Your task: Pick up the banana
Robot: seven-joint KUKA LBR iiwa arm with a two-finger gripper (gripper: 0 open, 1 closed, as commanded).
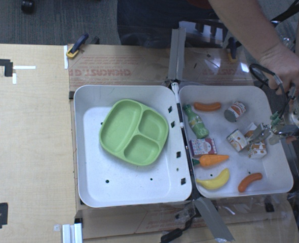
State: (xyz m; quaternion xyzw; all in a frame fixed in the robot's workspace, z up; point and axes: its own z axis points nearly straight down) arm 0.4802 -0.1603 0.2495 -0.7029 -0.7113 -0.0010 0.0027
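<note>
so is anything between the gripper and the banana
Nothing sits right on the line. The gripper is at the right bin's right side, over the small cartons; the banana lies lower left, near the front wall. The carrot just above it and the sausage to its right crowd it.

banana (214, 179) lies in the right bin (276, 186), just below a carrot (213, 160).

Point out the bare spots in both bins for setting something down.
Left bin: bare floor below and left of the green plate. Right bin: crowded; small gaps between banana and the sausage beside it, and above the end effector.
</note>
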